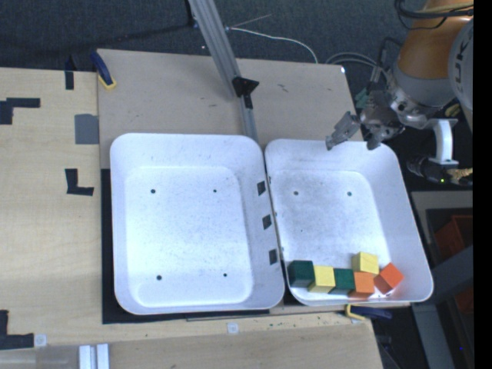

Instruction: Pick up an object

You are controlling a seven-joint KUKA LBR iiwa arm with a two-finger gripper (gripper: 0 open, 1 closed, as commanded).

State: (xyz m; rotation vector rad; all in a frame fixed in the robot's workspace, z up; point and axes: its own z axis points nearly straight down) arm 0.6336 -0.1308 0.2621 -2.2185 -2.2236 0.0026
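Camera view, looking down at a slant, gives us the table point(177, 91) with two shallow white bins side by side. Our claw point(356, 131) hangs above the far rim of the right bin point(323, 198), near its far right corner, at the end of the grey arm with its orange band point(430, 48) reaching in from the right. We see its two dark fingers point(339, 133) spread apart with a clear gap and nothing between them, so the claw stands open and holds nothing. The things to pick lie well apart from it, huddled along the near wall of the right bin: a dark green block point(300, 271) at the left end, a yellow block point(324, 277) touching it, then a second green block point(343, 282), an orange block point(364, 284), and a red-orange block point(390, 276) at the right end, turned at an angle to the others. Another yellow block point(367, 263) sits just behind the orange one. Together they form a short row whose long axis runs left to right along that near wall; each block looks roughly cubic, so we cannot tell a long axis for any single one. The left bin point(184, 221) lies beside it, rims touching.
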